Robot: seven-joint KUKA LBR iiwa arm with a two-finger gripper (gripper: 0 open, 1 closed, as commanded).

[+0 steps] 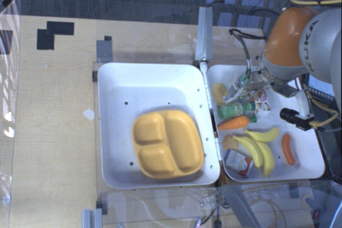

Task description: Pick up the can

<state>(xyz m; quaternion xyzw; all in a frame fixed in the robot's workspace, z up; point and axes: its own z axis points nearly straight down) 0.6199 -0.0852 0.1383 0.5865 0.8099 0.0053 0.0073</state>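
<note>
1. You are looking at 2 white bins sitting side by side on the surface (59,115). The left bin (115,88) is holding 1 yellow divided tray (168,143) with 3 compartments, lying toward its near edge.
2. The right bin (315,165) is carrying a crowded mix. A green bottle (235,110) is lying above a carrot (233,124), 2 bananas (259,148) are curving down the middle, and an orange-red sausage (288,148) is resting apart on the right.
3. The can (238,162) is lying in the near left corner of the right bin. It is just beside the lower banana and close to the wall dividing the bins.
4. The gripper (240,89) is hanging over the far part of the right bin. It is above the green bottle and next to a red and white packet (261,101), well apart from the can.
5. You cannot tell whether the fingers are open or closed, because they are blending into the clutter beneath them.
6. The arm (291,42) is running out of the picture on the right, and its bulk is covering the far right corner of that bin.
7. A pale yellow item (219,92) near the dividing wall is too blurred to name.
8. The can seems to be lying on its side, its long axis running diagonally from upper left to lower right. The red part of its label is facing the near edge.
</note>
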